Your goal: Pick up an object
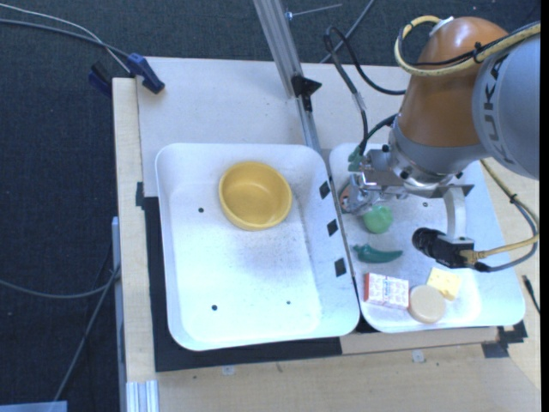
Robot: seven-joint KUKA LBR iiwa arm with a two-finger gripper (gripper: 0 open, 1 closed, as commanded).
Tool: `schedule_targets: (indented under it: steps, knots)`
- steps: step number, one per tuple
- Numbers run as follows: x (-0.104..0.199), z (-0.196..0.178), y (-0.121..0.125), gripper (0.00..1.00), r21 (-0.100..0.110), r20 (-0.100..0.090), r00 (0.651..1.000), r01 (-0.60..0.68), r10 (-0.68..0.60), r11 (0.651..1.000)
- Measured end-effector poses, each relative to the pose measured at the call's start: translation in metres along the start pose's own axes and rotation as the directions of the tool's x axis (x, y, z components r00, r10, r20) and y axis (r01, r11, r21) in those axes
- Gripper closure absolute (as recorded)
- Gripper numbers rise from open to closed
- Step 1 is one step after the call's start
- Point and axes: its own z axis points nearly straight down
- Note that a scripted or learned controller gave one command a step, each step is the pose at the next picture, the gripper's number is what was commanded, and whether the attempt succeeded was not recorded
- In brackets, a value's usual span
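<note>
From above, the grey arm with its orange band reaches over the right white bin (506, 299), its claw (371, 197) low just above a small round green object (377, 221); whether the claw is released or clenched cannot be told. Near lie a dark green pepper-shaped piece (377, 253), a red-and-white box (387, 290), a yellow wedge (444, 281) and a tan disc (426, 304). A yellow bowl (255, 195) sits in the left white bin (240, 307).

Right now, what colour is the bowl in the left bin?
Yellow: the round yellow bowl, clearest in the camera view.
</note>
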Motion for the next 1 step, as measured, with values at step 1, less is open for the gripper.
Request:
schedule_targets:
  steps: [1]
  knots:
    - [0.0525, -0.0037, 0.0192, 1.00, 0.000, 0.001, 1.000, 0.000, 0.000, 1.000]
